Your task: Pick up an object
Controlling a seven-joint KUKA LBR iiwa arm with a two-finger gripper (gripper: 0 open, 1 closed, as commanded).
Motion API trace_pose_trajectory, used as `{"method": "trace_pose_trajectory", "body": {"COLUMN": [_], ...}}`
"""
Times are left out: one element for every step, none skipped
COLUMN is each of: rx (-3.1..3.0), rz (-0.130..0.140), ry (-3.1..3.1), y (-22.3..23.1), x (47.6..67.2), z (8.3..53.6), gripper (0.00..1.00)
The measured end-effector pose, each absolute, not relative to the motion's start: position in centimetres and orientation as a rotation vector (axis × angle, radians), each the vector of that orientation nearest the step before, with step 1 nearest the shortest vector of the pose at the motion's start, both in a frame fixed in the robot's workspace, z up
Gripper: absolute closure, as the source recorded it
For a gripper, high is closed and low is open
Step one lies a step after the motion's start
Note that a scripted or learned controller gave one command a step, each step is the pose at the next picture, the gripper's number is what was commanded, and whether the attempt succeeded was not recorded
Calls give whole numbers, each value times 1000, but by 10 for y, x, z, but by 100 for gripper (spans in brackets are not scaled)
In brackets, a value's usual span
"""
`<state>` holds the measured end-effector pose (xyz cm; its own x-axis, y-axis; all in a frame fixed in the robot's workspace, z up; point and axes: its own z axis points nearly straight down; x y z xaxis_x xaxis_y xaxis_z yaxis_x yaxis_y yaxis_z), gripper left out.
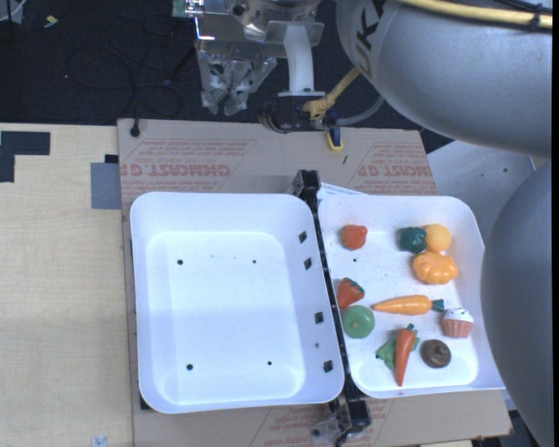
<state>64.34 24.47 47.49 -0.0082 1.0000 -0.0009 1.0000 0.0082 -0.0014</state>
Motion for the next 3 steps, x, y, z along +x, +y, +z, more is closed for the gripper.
{"method": "trace_pose_trajectory", "body": {"rx": [-2211,-2210,-2223], "rz": [2,2,17], "ry": [-2231,-2232,-2215], "y": [245,245,192], "x": [643,640,644], "z": [506,539,476], "gripper": [100,100,100]}}
